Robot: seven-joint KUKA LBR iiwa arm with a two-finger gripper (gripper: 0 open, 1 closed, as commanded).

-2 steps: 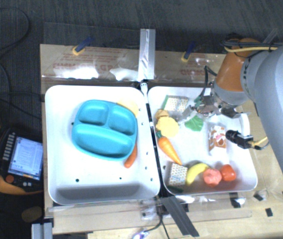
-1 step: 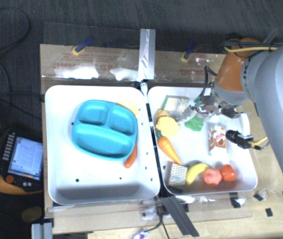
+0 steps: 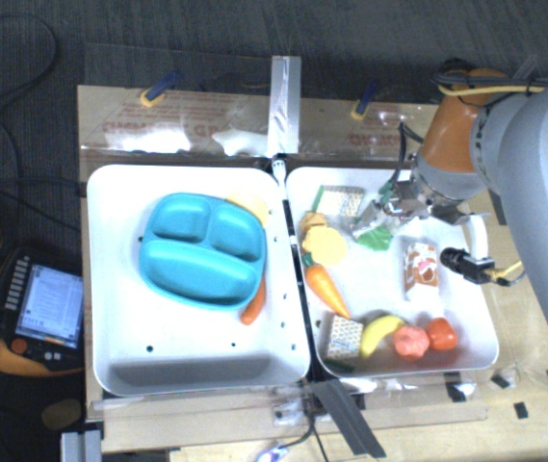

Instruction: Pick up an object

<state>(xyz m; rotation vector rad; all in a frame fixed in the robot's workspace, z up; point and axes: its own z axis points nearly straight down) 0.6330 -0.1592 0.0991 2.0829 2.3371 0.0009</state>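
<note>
The likeliest target was judged to be the green item (image 3: 378, 237), which lay in the upper middle of the right bin (image 3: 476, 349). It sat directly under the claw (image 3: 396, 203), slightly toward the bin's near wall and toward the divider between the bins. Its long axis could not be determined, since it was small and partly covered by the claw. Whether anything was grasped could not be determined.

All other positions are given relative to the green item. A yellow round item (image 3: 327, 246) lay beside it toward the divider. A packet (image 3: 421, 266) lay just beside it on the opposite side, long axis running toward the near wall. A carrot (image 3: 325, 288) lay farther toward the near wall, set diagonally. A banana (image 3: 381, 333), a pink item (image 3: 410, 343) and a tomato (image 3: 441, 334) were lined along the near wall, well apart from it.

A short, nearly vertical descent was judged sufficient. The blue tray (image 3: 203, 248) in the left bin (image 3: 119, 354) lay well apart.
</note>
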